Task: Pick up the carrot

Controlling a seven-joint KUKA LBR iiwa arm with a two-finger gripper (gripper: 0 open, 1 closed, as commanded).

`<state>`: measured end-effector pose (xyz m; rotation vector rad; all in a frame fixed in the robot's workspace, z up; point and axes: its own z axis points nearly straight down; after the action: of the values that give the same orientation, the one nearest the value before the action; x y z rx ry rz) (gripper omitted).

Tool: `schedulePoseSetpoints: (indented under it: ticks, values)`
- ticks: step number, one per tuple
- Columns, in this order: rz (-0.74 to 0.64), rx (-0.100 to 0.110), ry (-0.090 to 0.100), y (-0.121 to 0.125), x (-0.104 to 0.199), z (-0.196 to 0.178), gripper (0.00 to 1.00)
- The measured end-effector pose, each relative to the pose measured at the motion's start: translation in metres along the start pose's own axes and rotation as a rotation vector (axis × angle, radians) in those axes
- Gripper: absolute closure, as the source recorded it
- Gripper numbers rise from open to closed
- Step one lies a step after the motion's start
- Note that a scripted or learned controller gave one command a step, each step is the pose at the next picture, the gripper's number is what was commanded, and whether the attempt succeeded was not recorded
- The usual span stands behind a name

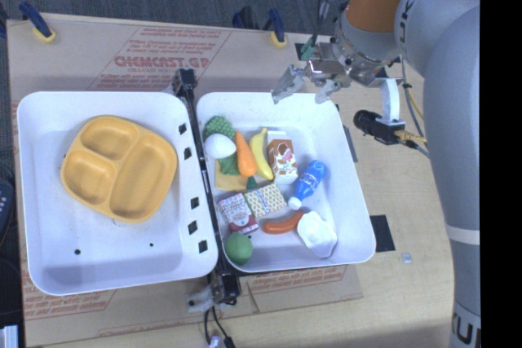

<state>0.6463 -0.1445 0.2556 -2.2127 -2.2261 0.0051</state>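
The carrot (245, 156) is a small orange cone lying in the right bin (347, 167), between a white egg (218, 146) and a yellow banana (261, 154). My gripper (303, 89) hangs above the bin's far rim, up and to the right of the carrot and well apart from it. Its two fingers are spread, and nothing sits between them.
The right bin also holds a green vegetable (218, 126), a juice carton (282, 159), a blue bottle (308, 183), a sausage (281, 224), a lime (238, 248) and small packets. A yellow divided plate (119, 168) lies in the left bin (49, 257).
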Motion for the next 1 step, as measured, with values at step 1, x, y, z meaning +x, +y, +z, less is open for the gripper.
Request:
schedulePoseSetpoints:
  ticks: [1]
  values:
    - [0.245,0.003,0.002,-0.0008,0.0341,0.1451,0.0]
